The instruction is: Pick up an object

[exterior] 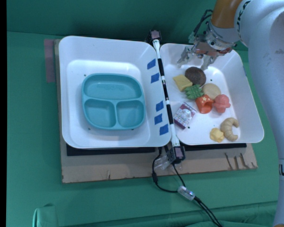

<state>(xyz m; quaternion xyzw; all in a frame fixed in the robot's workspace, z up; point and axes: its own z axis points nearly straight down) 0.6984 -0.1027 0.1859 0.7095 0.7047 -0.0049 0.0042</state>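
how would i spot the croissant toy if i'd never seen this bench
Look in the right white bin, the one full of small toy foods, and go to its near right corner. The croissant lies there, beside a small yellow piece. It is the only tan, curved, ridged crescent; the other items in the bin are round, blocky or brightly coloured.

Green bench (33, 126) — cardboard sheet (109, 167) on it, cable (189, 193) too.

The grey two-finger gripper (197, 57) hangs with fingers spread over the far end of the right shallow white bin (248, 103), just above a round dark-brown toy food piece (195, 74). Nothing sits between the fingers. The left shallow white bin (73, 56) contains a teal three-compartment plastic tray (113, 101).
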